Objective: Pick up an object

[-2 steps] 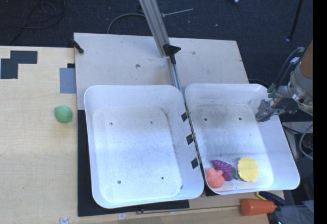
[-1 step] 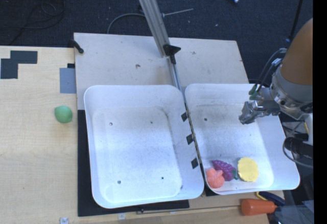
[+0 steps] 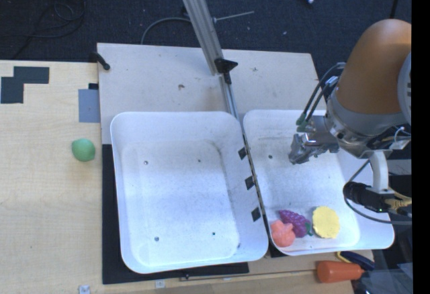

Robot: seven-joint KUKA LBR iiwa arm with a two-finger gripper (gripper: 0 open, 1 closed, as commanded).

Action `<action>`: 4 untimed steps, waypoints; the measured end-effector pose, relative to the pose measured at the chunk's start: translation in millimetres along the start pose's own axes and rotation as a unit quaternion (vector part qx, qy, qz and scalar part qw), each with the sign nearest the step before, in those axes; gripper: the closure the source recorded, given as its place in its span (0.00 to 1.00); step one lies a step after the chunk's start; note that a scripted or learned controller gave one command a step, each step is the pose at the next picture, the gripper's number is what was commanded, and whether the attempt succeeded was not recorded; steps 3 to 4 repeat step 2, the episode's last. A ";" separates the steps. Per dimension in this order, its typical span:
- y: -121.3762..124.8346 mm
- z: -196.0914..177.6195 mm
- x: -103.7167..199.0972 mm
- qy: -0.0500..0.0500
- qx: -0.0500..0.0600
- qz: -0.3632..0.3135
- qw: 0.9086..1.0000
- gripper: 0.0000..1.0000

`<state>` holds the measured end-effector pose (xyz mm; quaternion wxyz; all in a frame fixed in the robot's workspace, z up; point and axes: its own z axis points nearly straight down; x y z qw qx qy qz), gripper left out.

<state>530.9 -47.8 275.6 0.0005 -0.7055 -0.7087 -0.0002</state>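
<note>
Arm: the grey arm with its orange band [image 3: 381,51] is reaching in from the right and hanging over the right bin.
Jaws: the jaws [image 3: 300,152] are pointing down and to the left over the upper middle of the right bin; whether they are spread or pressed together cannot be told, as they are showing only as a small dark blur. Nothing is showing between them.
Right bin [image 3: 282,131]: it is lying just right of the left bin, its far right rim hidden behind the arm and cables.
Things: three are sitting together at the near edge of the right bin, well below the jaws.
Yellow piece [image 3: 326,222]: roundish, lying flat at the right of the group, showing no clear long axis.
Purple piece [image 3: 293,219]: its long axis is running from upper left to lower right, between the other two; its shape is hard to make out.
Orange piece [image 3: 282,233]: lumpy, touching the purple piece at the left, near the bin's near left corner; its heading cannot be told.
Left bin [image 3: 178,192]: it is sitting beside the right bin, rims touching along the divide.
Surface: a green ball [image 3: 83,150] is resting on the wood left of the bins.
Near edge: an orange tool [image 3: 339,271] is lying below the right bin, partly cut off by dark clutter.
</note>
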 end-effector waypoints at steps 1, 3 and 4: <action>-2.0 18.8 53.3 0.000 0.001 0.001 1.000 1.00; 5.5 35.2 100.9 0.000 0.001 0.001 1.000 1.00; 5.5 35.2 100.9 0.000 0.001 0.001 1.000 1.00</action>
